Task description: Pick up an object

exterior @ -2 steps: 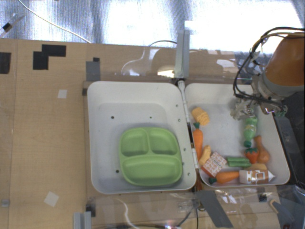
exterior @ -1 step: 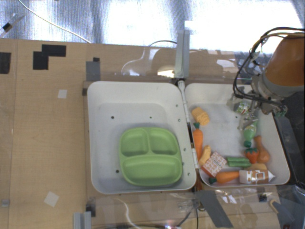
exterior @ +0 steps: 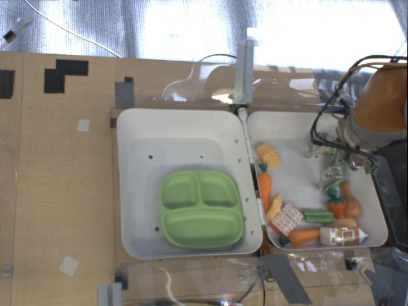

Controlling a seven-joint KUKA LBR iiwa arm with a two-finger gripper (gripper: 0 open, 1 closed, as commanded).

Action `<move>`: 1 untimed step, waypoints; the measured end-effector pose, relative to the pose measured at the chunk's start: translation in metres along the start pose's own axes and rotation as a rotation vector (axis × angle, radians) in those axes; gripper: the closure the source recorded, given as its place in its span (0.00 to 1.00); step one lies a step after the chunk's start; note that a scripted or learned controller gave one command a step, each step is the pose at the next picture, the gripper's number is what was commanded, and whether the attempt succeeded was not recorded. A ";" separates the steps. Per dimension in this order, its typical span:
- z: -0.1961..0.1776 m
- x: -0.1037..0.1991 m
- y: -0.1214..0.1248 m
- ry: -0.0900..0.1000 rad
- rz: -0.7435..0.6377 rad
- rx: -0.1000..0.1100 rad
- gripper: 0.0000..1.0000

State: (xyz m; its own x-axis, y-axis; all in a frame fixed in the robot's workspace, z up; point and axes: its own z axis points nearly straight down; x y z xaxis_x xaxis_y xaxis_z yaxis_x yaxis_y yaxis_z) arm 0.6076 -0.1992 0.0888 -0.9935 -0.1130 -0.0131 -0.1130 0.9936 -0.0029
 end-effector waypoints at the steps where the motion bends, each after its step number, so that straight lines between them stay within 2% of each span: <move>1: -0.016 -0.006 0.000 -0.017 -0.003 0.005 1.00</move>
